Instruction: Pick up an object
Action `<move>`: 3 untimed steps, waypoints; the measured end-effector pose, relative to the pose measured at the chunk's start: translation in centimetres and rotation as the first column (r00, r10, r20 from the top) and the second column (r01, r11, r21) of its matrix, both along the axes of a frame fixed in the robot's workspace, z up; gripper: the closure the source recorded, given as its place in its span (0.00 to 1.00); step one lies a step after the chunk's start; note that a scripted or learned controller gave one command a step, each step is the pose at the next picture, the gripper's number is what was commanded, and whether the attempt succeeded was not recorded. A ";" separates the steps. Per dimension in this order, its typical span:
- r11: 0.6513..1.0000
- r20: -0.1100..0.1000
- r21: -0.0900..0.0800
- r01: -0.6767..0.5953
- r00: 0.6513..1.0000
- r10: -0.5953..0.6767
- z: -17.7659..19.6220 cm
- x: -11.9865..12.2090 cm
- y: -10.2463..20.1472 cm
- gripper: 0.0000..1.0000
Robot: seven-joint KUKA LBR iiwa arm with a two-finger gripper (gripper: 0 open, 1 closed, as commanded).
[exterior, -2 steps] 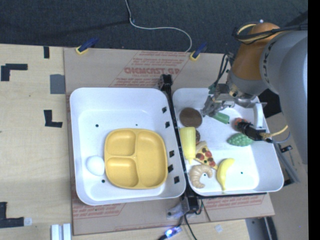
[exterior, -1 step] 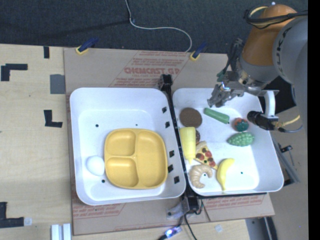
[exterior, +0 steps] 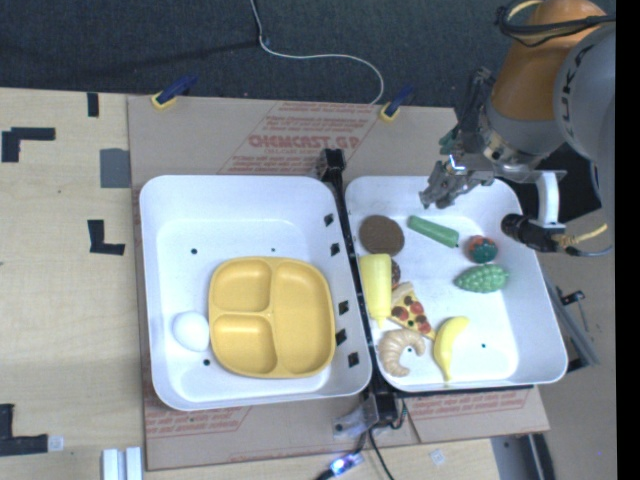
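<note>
Under me the table (exterior: pixel 60 268) carries a cardboard sheet (exterior: pixel 290 138) printed in red, with blue-and-yellow clamps (exterior: pixel 173 91) at its eleven and one o'clock corners. A white cable (exterior: pixel 300 53) loops across the dark floor (exterior: pixel 120 18) at twelve o'clock. Black tape marks (exterior: pixel 100 238) dot the wood at nine o'clock.

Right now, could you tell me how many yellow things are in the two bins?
3: a divided yellow plate in the left bin, a yellow block and a banana in the right bin. Others may be hidden.
</note>
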State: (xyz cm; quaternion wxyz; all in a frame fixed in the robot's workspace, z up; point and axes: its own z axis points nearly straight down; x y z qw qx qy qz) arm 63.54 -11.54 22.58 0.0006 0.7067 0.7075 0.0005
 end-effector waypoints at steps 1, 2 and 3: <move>1.000 -0.006 0.001 -0.003 1.000 0.003 -1.2 -2.9 4.3 1.00; 1.000 -0.004 0.002 -0.004 1.000 0.004 0.2 -5.8 8.2 1.00; 1.000 -0.006 0.002 -0.006 1.000 0.006 0.1 -8.4 13.7 1.00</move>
